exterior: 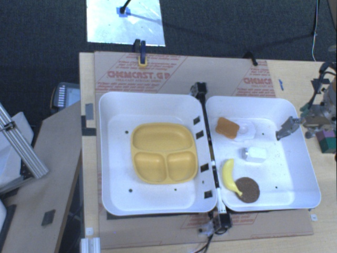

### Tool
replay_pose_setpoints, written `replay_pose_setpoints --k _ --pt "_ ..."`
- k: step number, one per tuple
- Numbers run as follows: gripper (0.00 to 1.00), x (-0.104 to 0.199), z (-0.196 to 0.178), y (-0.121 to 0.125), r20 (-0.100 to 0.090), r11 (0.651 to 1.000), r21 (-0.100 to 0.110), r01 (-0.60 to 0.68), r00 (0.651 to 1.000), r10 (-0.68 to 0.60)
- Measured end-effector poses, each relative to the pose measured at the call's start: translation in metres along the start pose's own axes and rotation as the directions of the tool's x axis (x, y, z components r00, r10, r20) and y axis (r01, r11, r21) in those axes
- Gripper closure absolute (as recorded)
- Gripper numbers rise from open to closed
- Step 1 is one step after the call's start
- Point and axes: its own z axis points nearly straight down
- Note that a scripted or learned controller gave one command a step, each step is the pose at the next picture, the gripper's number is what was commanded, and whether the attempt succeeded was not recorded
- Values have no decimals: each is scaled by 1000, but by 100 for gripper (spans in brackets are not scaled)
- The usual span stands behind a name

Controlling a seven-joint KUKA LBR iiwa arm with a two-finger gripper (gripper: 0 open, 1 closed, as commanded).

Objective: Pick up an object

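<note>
i see my gripper at the right bin's far right edge, i cannot tell its state, and the orange block lies well to its left, with the banana nearer the front.

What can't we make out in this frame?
- Gripper, camera view: too small and blurred to tell open from shut.
- Arm: cut off by the right edge.
- White object in the right bin: too pale against the bin to identify.
- Brown disc: material unclear.
</note>
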Motion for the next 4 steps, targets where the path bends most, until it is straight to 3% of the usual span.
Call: replay_pose_setpoints --k 1,3,4 --pt "0 1 -7 2 3 1000 -12 4 1000 -4" --pt "0 5 94 1 1 1000 -8 2 1000 -2" --pt "0 7 149 -1 -3 1000 -17 2 1000 -2"
